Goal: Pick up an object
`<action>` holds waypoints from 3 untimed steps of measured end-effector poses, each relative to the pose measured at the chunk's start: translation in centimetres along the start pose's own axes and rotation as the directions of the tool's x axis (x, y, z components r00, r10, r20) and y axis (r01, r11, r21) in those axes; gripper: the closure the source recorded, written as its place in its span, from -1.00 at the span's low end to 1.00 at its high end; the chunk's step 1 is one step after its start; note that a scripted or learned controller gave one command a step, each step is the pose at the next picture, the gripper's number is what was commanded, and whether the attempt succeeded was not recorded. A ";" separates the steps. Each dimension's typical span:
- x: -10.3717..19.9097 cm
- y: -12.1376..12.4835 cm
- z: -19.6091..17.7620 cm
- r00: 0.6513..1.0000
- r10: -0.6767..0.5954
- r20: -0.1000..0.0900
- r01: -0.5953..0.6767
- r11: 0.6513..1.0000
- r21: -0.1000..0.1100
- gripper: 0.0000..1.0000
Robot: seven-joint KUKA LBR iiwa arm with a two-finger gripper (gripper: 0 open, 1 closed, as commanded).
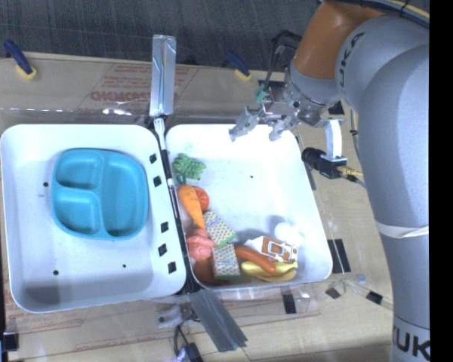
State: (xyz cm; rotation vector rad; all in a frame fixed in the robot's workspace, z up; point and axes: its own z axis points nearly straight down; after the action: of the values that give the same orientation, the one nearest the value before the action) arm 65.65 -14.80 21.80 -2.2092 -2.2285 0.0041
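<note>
Right bin (pixel 287 173): carrot (pixel 190 205) lengthwise, tip down.

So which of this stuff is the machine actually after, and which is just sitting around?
Part of the job:
- end effector, over the far rim of the right bin, with nothing between its fingers
- toy food in that bin: carrot, banana, green leafy piece

Just lying about:
- blue divided plate in the left bin
- blue clamps at the bench's back edge
</note>
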 end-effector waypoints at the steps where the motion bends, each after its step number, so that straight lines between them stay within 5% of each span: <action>1: 4.5 -1.8 12.3 0.994 -0.111 -0.001 0.111 0.994 0.004 -1.00; 2: 4.8 -3.8 12.7 0.992 -0.128 0.001 0.128 0.992 0.000 -1.00; 3: 4.8 -3.8 11.7 0.991 -0.131 0.001 0.131 0.991 0.002 1.00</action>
State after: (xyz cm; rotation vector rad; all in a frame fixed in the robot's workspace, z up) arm 61.77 -10.06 10.09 -2.0576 -2.3686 0.0074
